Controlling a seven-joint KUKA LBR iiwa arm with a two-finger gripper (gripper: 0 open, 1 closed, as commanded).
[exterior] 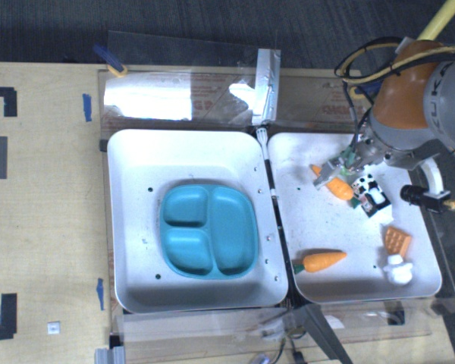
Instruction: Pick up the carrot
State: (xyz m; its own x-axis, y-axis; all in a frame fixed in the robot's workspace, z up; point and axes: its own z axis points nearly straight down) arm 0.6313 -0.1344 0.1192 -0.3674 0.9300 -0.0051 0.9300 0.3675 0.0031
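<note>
The gripper (341, 167) hovers low over an orange piece (338, 187) at the right bin's (428, 283) far end (its grip cannot be told), while the carrot (323, 260) lies well apart by the near wall, so the approach likely needs redirecting.

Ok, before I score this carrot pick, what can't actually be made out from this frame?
- Gripper: in the camera view the fingers are too small and cluttered to read their state.
- Orange piece beside the gripper: whether it is gripped or merely lying in the right bin is unclear.
- Black-and-white item: too small to identify.
- Arm: cut off by the right edge.
- The carrot itself lies plainly visible, apart from the gripper.
</note>
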